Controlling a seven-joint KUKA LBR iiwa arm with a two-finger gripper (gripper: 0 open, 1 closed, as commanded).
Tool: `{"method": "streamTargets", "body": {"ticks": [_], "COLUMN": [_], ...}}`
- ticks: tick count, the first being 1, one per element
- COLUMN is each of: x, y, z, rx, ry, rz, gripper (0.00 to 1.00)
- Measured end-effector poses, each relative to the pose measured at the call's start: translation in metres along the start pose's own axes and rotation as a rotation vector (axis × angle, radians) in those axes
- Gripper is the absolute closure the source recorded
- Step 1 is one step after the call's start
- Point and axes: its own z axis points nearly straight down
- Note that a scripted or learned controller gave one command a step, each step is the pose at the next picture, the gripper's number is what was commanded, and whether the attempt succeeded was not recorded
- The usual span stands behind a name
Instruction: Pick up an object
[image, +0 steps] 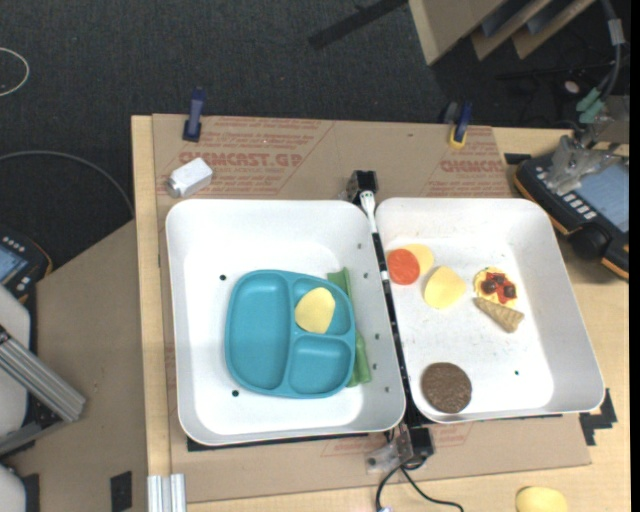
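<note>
My gripper: whether open or closed, I cannot tell. Left shallow white bin (190, 300): one teal plastic divided plate (262, 330) at centre, a yellow oval piece (315, 310) in its far right compartment, a green flat item (360, 350) tucked under its right edge. Right shallow white bin (540, 330): orange-red round disc (403, 266) near the left wall, overlapping a pale yellow round piece (424, 256); yellow rounded lump (444, 288) just beside them; toy pizza slice (497, 297) toward the centre; brown round disc (445, 386) by the near edge.
</note>
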Motion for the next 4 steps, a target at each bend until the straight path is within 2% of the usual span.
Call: {"method": "streamTargets", "body": {"ticks": [1, 2, 3, 4], "x": [0.054, 0.044, 0.178, 0.160], "y": [-0.054, -0.104, -0.103, -0.107], "z": [-0.075, -0.022, -0.103, 0.016], "rx": [0.000, 0.019, 0.001, 0.026], "ry": [0.001, 0.003, 0.005, 0.000], "rz": [-0.001, 0.009, -0.011, 0.009], "gripper": [1.00, 1.00, 1.00, 1.00]}}
